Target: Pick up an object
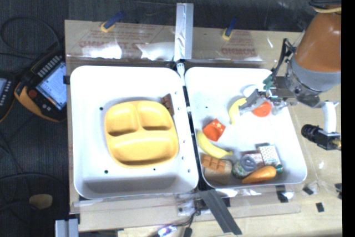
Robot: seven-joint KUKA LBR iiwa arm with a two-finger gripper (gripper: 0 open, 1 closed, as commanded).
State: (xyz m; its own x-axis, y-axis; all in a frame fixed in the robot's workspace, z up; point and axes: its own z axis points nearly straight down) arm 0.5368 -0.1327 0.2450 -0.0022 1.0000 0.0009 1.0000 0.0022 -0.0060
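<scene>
My gripper (262,101) hangs low over the back right part of the right bin (294,136), open, with its fingers spread. A round orange-red toy tomato (262,110) lies between and just under the fingertips; I see no firm hold on it. A small curved yellow piece (235,110) lies just left of the gripper. Further forward in the bin are a red block (213,130), a banana (211,146), a brown waffle-like piece (215,164), a grey can (248,164), a checked box (268,151) and a carrot (259,174).
The left bin (89,119) holds a yellow divided plate (141,133) and a small brown item (167,101) by the shared wall. A metal post (183,30) stands behind the bins. A handheld pendant (47,86) lies off the bench at left.
</scene>
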